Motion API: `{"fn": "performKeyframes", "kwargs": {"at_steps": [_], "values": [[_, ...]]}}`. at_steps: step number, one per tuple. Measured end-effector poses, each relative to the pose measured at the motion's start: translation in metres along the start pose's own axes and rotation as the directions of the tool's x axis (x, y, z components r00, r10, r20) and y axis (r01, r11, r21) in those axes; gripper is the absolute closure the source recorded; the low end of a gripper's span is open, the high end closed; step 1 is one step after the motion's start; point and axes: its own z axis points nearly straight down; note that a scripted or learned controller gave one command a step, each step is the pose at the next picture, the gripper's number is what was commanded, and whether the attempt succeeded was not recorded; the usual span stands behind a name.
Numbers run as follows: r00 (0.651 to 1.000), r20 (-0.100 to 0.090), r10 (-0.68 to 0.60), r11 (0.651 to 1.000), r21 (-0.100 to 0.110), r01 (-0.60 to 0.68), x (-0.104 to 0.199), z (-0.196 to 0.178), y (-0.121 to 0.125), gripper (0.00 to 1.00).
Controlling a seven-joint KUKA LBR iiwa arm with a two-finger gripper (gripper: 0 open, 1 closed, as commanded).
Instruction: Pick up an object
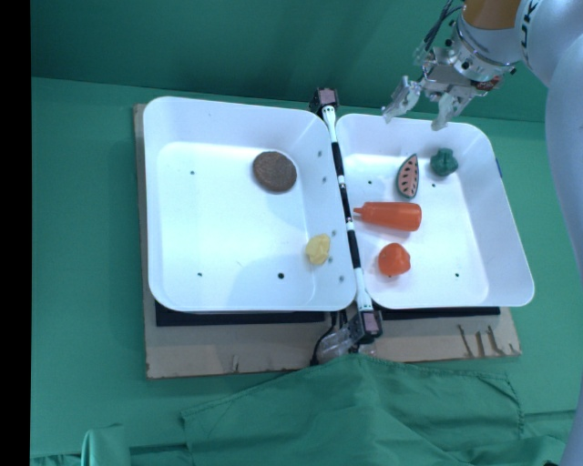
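Camera view has the gripper hanging fingers spread and empty over the right bin's far rim, with the watermelon slice and green toy lying just below it, slice's long axis running roughly near-to-far, so probably a short drop.

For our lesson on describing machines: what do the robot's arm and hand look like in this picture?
The arm is smooth and light grey, rounded like a tube, with an orange band above the wrist and dark lettering beside it. Thin dark cables run along the wrist. The hand is silvery metal with two pale grey fingers.
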Motion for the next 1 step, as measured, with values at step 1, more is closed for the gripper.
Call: {"fn": "performKeyframes", "kwargs": {"at_steps": [1], "values": [[1.0, 0.001, 0.003, 1.0, 0.008, -0.003, -0.0238, 0.1009, -0.0014, 0.0]]}}
